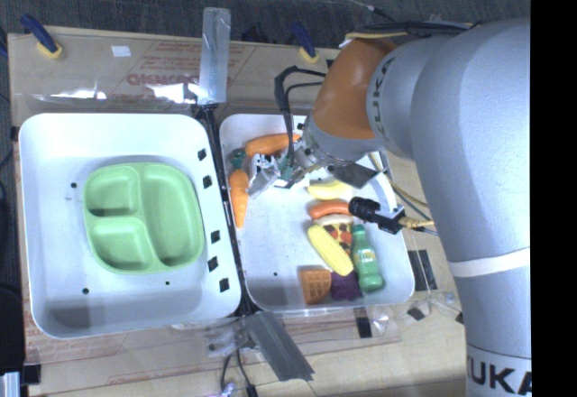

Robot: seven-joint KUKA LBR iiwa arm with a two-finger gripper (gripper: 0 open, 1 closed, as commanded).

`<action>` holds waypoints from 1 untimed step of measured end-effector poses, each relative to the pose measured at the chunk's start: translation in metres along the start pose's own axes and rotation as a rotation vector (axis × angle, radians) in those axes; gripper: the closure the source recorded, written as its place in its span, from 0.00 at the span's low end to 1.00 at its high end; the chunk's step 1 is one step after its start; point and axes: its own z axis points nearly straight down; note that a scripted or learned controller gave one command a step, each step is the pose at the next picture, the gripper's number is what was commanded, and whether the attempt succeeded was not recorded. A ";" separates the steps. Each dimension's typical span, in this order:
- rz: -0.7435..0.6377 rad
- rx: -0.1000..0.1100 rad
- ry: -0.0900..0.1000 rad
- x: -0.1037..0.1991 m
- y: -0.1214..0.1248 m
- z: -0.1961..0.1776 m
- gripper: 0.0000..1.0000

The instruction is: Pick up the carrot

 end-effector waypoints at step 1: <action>0.132 0.024 0.011 -0.032 0.046 0.022 0.00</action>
